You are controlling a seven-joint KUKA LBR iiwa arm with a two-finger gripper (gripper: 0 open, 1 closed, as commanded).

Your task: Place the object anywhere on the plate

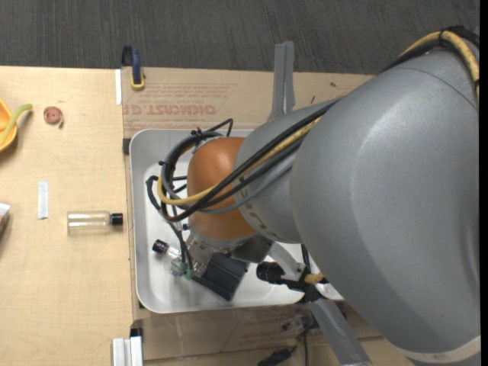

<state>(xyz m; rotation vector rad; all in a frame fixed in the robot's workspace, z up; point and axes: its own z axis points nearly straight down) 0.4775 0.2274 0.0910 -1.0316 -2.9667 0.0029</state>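
Note:
My arm reaches in from the right, and its orange band hangs over the white bin, hiding most of the bin's floor. The gripper points down into the bin's near left part, below the wrist; a black box on the wrist and a bundle of cables crowd around it. A small dark object lies on the bin floor just left of the gripper. Something small and green shows at the gripper's tip; whether it is held cannot be made out.
On the wooden bench left of the bin lie a clear bottle with a black cap, a short white strip and a small reddish disc. A yellow object sits at the far left edge. A blue clamp stands at the bin's back left.

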